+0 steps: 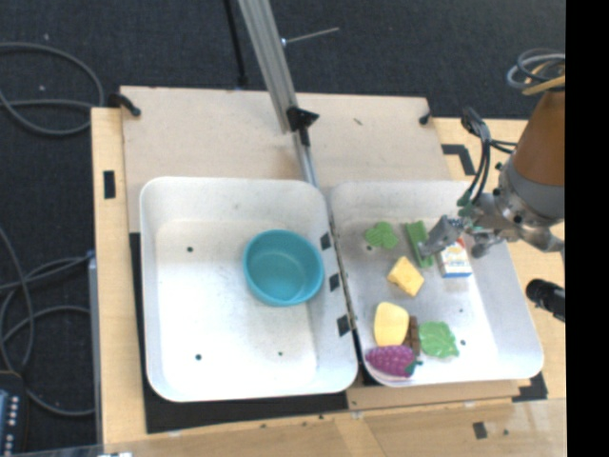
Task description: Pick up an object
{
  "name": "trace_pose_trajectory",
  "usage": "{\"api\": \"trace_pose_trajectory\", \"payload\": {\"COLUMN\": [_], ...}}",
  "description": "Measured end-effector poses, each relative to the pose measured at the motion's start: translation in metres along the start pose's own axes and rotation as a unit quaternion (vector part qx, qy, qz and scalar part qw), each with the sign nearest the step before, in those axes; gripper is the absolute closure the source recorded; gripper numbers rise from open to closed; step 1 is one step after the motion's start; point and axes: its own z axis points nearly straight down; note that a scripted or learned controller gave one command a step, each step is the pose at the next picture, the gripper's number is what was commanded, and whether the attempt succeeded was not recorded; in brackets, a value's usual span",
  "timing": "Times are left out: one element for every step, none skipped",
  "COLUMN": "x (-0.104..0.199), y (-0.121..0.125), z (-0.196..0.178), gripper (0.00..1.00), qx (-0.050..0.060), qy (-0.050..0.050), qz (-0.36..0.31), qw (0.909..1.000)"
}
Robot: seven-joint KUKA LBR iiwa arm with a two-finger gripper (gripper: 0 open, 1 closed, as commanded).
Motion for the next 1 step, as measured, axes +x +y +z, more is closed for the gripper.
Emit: {"api": "trace_pose_trajectory", "payload": {"x": [0.0], "y": [0.0001], "z": [-0.0001], "gripper": [0.0], "qx": [0.0], "qy": [0.0], "qz": [0.0], "qw": [1.0]}}
